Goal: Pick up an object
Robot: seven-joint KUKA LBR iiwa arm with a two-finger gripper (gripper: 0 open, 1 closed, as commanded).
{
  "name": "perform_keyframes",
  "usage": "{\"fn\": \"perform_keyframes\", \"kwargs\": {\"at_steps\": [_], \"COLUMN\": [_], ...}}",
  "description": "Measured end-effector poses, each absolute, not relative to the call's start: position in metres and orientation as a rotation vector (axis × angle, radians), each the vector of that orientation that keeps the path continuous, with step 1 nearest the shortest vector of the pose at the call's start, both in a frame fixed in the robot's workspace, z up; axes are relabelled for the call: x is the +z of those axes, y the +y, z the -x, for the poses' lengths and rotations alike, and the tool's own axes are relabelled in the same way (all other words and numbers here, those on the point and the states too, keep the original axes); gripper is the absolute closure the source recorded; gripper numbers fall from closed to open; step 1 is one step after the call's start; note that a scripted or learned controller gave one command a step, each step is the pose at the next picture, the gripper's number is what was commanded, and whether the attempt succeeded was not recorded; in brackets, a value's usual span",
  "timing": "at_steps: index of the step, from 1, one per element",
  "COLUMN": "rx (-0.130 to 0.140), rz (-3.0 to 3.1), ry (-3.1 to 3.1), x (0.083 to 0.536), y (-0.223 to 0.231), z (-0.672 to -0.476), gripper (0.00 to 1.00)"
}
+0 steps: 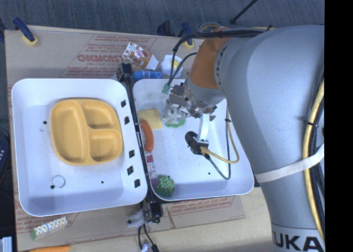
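Observation:
My gripper (175, 114) hangs low over the upper middle of the right bin (220, 186), at the end of the grey arm with its orange band. A small green thing (175, 123) lies right under its fingertips. Just left of it sits a pale yellow block (150, 118). An orange sausage-shaped object (146, 135) lies along the bin's left wall. A green knobbly ball (164, 184) rests in the near left corner, beside a dark red stick (150, 166). In the left bin (27, 151) lies a yellow divided tray (86, 130).
A black cable fitting with a yellow cord (198, 145) trails over the right bin's middle. Behind the bins, small packets and a blue and yellow item (148, 68) sit on the cardboard. The arm's bulk covers the bin's right side.

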State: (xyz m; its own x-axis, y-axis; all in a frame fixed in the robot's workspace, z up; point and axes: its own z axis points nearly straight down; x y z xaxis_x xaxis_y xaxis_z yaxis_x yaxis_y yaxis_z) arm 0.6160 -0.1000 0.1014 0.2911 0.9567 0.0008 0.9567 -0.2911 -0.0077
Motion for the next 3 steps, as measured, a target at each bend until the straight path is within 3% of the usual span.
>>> {"fn": "perform_keyframes", "kwargs": {"at_steps": [1, 2, 3], "rx": [0.001, 0.003, 0.004], "rz": [2.361, 2.359, 2.167], "ry": [-2.073, -2.071, -2.269], "x": [0.232, 0.231, 0.139], "y": [-0.109, -0.108, -0.102], "z": [-0.588, -0.587, -0.606], "gripper": [1.0, 0.0, 0.0]}}
